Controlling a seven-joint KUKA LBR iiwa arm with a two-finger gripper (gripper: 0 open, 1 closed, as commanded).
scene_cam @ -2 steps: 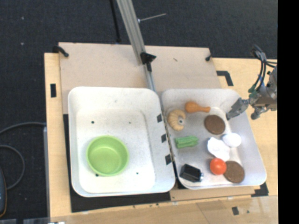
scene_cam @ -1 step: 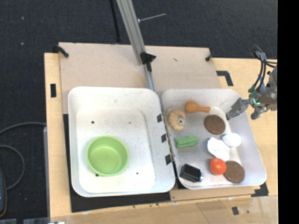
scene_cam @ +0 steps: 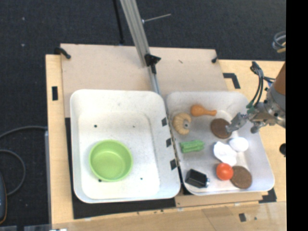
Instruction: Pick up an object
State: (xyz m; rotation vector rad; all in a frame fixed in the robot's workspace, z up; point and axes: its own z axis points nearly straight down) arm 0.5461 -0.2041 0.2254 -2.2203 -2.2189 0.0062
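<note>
Camera view shows the gripper low over the right bin beside a brown disc, whether its jaws are parted I cannot tell; the disc looks light, stiff and flat, probably best pinched across its edges.

Right white bin holds loose clutter:
- orange gourd-shaped toy near far wall, lying on side
- tan ridged shell-like piece by left wall
- brown round disc, flat, mid-bin
- green ridged block, lying flat
- white egg-shaped object, touching crumpled white piece
- red-orange ball just beside second brown disc
- black boxy object at near-left corner

Left white bin: lime green plastic bowl, upright.
</note>
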